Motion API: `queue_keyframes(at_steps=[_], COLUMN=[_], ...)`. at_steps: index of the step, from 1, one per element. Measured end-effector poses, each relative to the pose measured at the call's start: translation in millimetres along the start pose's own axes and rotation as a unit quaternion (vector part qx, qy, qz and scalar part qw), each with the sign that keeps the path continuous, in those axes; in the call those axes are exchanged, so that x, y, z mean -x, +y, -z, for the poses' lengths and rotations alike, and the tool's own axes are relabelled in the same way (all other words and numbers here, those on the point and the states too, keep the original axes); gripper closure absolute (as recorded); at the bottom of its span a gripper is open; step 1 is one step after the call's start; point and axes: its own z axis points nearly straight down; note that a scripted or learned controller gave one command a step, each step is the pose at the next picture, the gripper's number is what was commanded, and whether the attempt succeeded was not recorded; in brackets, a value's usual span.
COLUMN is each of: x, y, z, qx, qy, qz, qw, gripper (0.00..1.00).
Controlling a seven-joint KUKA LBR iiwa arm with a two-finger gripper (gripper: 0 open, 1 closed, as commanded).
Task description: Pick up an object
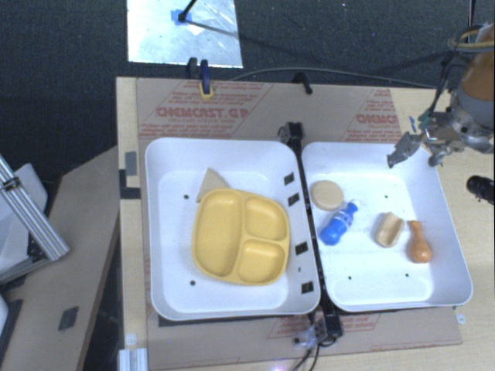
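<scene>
The right bin (445,284) holds a round tan disc (326,195), a small blue bottle (339,222) lying on its side, a tan bread-like block (389,229) and an orange gourd-shaped piece (418,243). My gripper (418,155) hangs over the bin's far right corner, above and behind these objects. Its two fingers stand spread apart with nothing between them, so it is open. The tan block lies roughly a hand's width nearer the camera than the gripper.
The left bin (166,284) holds a yellow divided plate (240,236) with a tan wedge (212,181) tucked at its far edge. Black clips (294,134) join the bins along the middle wall. A blue-and-yellow clamp (205,77) sits on the cardboard behind.
</scene>
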Motion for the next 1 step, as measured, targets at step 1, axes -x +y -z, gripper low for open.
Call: queue_keyframes(at_steps=[1], x=[-0.7], y=[2.3], z=[8.1], qx=[0.006], qy=[-0.001], qz=[0.002], qw=[1.0], gripper=[0.0])
